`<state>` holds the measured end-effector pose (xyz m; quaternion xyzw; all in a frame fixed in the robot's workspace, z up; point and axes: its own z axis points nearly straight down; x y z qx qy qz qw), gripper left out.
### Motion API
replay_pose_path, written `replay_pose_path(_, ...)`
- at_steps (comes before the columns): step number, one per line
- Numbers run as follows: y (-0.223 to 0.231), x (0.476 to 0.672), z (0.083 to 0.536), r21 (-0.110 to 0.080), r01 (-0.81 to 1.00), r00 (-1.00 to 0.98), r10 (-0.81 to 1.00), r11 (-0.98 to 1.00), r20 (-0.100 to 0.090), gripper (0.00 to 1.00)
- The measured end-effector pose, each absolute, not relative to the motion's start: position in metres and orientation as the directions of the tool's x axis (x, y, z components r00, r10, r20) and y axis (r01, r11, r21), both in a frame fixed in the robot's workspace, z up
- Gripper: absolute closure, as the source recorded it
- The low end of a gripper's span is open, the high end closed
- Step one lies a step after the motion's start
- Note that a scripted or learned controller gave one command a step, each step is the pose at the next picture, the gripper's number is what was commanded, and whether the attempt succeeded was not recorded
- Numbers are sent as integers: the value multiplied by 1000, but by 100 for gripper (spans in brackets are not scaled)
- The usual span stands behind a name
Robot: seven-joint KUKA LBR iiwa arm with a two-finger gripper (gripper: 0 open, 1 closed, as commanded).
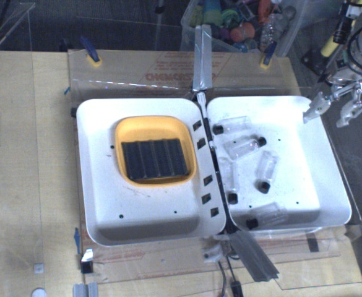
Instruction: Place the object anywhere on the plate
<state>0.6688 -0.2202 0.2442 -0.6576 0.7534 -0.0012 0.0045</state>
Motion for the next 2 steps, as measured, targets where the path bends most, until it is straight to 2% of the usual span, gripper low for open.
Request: replay_pose_path(2,-221,668,243,-3,-997,-73,-997,73,-6,0)
